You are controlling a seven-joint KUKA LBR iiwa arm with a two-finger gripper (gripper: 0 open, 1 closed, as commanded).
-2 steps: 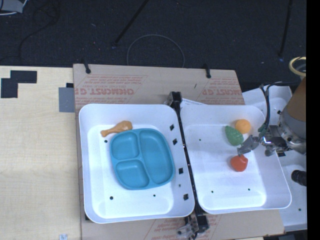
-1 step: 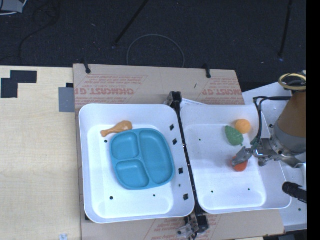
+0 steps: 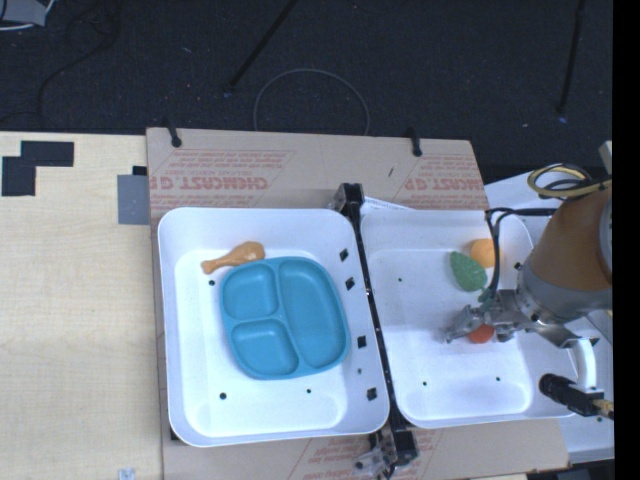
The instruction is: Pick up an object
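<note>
Right under the gripper, toward the right bin edge, a red obj is seen w/ fingers apparently spread, nothing gripped yet.

A: Camera placement?
B: One fixed camera, high above the bench, looking down at a slant toward 12 o'clock.
A: Coverage?
B: Both white bins, moderately distant.

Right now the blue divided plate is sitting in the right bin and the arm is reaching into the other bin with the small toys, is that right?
Not quite. The camera view shows the blue divided plate in the left bin, beside an orange drumstick toy. The arm's end effector is in the right bin, near the green, orange and red toys.
</note>
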